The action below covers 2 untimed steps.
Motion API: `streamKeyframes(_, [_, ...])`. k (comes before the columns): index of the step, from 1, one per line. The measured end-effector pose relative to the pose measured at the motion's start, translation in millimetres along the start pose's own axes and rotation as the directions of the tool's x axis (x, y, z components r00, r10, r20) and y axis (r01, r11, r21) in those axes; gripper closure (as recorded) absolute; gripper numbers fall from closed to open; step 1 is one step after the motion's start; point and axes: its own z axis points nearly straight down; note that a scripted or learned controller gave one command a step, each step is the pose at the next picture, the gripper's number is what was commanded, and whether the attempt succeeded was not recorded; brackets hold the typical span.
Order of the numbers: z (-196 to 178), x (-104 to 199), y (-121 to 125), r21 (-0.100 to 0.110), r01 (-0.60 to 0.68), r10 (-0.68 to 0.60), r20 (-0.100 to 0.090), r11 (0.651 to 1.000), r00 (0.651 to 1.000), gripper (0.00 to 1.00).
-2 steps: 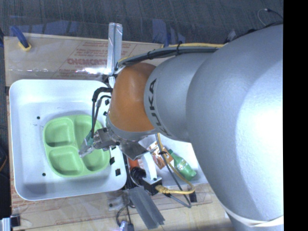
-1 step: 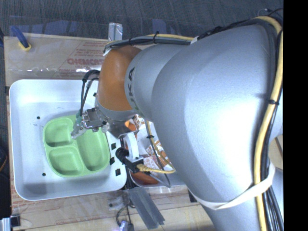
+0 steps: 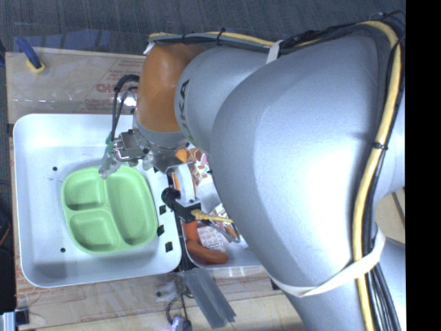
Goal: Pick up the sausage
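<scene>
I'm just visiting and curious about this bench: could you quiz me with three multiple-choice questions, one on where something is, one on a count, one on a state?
1. Where does the green plastic divided tray lie?
A. left white bin
B. right white bin
C. bare bench

2. How many compartments has the tray?
A. two
B. three
C. five

3. How is the reddish-brown sausage?
A. hanging in the air
B. lying in the right bin
C. on the tray

Answers: 1 A, the left white bin walls surround it. 2 B, ridges split it in three. 3 B, it rests low beside the grey arm.
</scene>
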Motion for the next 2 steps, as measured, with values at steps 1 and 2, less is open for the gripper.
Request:
streamKeyframes(1, [63.1, 16.3, -49.9, -0.013, -0.141, 0.141, -0.002, 0.99, 0.99, 0.0])
streamKeyframes(2, [69.2, 80.5, -84.2, -0.014, -0.623, 0.623, -0.011, 0.782, 0.782, 0.0])
